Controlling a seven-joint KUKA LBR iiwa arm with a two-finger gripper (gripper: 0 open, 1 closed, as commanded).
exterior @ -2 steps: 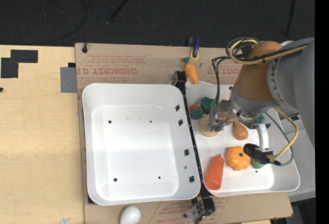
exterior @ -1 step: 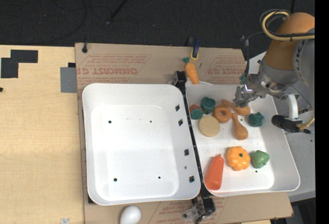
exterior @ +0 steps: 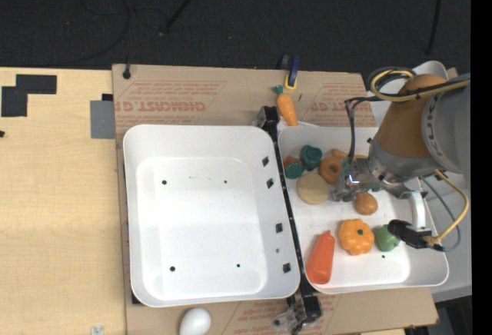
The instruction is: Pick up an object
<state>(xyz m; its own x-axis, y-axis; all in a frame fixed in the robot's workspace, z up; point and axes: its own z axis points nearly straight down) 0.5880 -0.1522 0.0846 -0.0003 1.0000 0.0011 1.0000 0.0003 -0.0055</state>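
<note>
Honestly, the gripper (exterior: 350, 181) is down low in the right bin (exterior: 430, 276), sitting among a beige disc (exterior: 312, 190), a small orange fruit (exterior: 331, 167) and a brownish potato-like piece (exterior: 366, 204), but whether it's open or has anything can't be told from this angle. These look like light, hard plastic toy foods, so they'll probably be slick and roll away. The disc seems the safest pick, pinched across its flat edges rather than the rounder pieces.

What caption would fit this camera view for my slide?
KUKA arm's gripper lowered into the right bin among toy foods, beside a tan disc and orange pumpkin; left bin alongside.
</note>
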